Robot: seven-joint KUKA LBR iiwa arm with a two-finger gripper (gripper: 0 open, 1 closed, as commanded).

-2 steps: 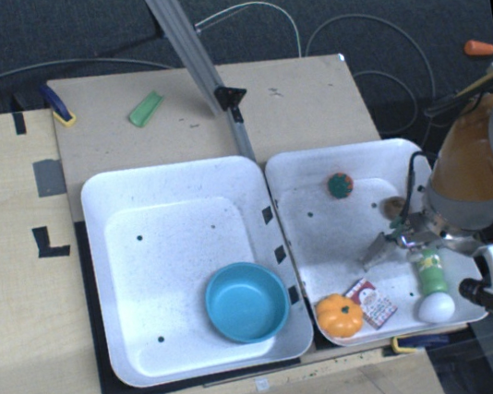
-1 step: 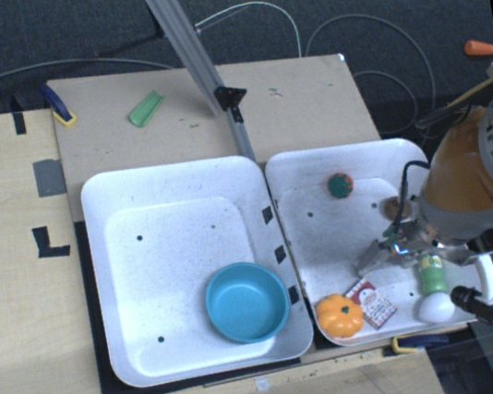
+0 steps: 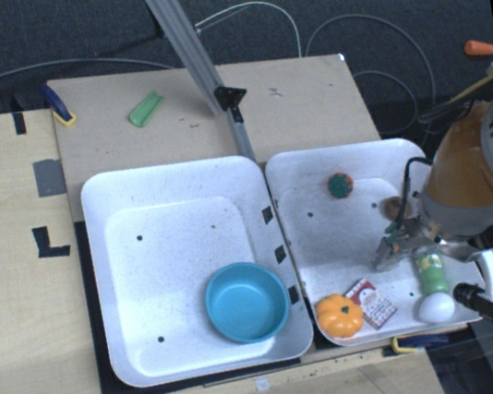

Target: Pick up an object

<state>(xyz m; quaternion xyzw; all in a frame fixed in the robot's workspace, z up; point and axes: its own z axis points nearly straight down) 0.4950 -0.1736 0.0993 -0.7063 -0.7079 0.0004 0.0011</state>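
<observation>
Two bins sit side by side; the gripper (image 3: 393, 246) hovers low by the right bin's (image 3: 316, 166) right edge, seemingly narrow and empty, just beside the green bottle (image 3: 431, 273). It should center over it before closing.

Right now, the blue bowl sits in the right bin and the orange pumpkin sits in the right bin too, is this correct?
Not quite. The camera view shows the blue bowl in the left bin, near its front right corner. The orange pumpkin does sit in the right bin, at its front left corner.
</observation>
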